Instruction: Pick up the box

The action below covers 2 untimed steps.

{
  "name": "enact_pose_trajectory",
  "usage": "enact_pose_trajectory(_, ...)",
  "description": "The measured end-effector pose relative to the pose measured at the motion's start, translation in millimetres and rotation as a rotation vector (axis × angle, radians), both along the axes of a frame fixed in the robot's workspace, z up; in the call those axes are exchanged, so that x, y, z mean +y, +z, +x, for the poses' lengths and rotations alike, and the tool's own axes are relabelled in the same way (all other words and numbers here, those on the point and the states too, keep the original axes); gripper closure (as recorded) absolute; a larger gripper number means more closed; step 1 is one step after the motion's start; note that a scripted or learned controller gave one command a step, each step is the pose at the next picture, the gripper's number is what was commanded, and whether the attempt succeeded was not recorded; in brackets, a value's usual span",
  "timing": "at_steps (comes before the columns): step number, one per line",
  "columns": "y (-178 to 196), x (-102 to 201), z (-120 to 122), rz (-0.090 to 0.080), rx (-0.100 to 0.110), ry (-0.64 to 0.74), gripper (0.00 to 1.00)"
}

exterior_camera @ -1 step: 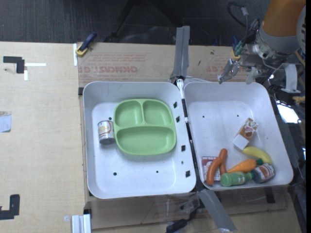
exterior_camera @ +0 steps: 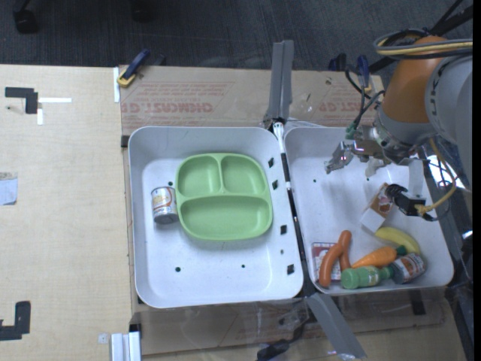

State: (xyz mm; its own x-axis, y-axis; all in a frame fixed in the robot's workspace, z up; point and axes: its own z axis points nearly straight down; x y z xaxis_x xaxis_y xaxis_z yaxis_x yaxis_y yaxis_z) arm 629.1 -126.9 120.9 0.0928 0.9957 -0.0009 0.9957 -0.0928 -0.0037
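Note:
A small white and brown box [exterior_camera: 378,210] stands tilted in the right bin [exterior_camera: 323,201], close to its right wall. A flat red and white carton [exterior_camera: 322,251] lies at the bin's front, partly under a sausage. My gripper [exterior_camera: 351,166] hangs over the back part of the right bin, up and to the left of the small box and apart from it. Its fingers are spread open with nothing between them. The grey arm with its orange band [exterior_camera: 409,89] comes in from the upper right.
At the front of the right bin lie a sausage [exterior_camera: 335,258], a carrot [exterior_camera: 374,258], a banana [exterior_camera: 398,238], a green bottle [exterior_camera: 364,277] and a small can [exterior_camera: 410,268]. The left bin [exterior_camera: 150,269] holds a green divided plate [exterior_camera: 224,196] and a tin [exterior_camera: 163,204].

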Motion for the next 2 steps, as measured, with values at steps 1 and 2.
enact_pose_trajectory(1,-20,9,-87,0.001,-0.002,0.133,0.00)
enact_pose_trajectory(2,70,71,-45,-0.001,-0.002,-0.094,0.00)
